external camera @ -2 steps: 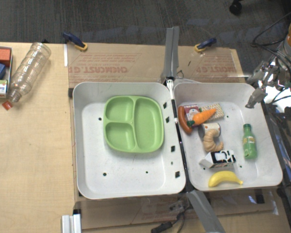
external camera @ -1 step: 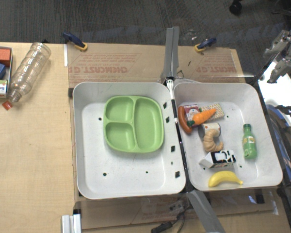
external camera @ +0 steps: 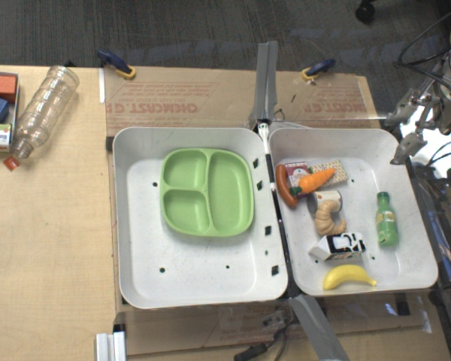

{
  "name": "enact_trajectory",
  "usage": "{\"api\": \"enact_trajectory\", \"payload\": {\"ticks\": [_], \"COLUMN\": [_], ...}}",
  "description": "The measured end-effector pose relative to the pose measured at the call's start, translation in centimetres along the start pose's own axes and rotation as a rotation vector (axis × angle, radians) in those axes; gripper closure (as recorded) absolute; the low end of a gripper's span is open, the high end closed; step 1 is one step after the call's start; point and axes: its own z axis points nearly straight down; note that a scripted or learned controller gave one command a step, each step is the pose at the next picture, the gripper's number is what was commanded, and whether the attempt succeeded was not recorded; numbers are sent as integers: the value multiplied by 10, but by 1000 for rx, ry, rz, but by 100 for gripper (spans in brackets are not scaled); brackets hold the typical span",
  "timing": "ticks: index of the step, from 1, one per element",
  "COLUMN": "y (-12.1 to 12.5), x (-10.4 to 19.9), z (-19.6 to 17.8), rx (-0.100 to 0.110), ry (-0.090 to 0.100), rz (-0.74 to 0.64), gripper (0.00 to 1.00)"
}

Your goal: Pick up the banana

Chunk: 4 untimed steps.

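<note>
The yellow banana [external camera: 349,278] lies on its side near the front rim of the right bin [external camera: 421,269], just in front of a small black-and-white carton [external camera: 338,247]. My gripper [external camera: 398,136] hangs at the far right corner of that bin, well away from the banana. Its two pale fingers point left, spread apart, with nothing between them.
The right bin also holds a carrot [external camera: 316,180], a red curved piece [external camera: 285,188], a tan pastry [external camera: 329,215] and a green bottle [external camera: 386,219]. A green divided plate [external camera: 207,192] sits in the left bin [external camera: 135,224]. A clear plastic bottle [external camera: 43,107] lies on the bench at left.
</note>
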Motion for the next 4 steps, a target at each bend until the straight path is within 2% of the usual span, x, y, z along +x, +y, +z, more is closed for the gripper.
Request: {"api": "enact_trajectory", "payload": {"ticks": [1, 2, 4], "y": [3, 5, 5], "x": [-16, -20, -23], "z": [-50, 0, -50], "rx": [0, -1, 0], "ry": [-4, -1, -5], "rz": [-155, -304, -578], "gripper": [0, 0, 0]}}
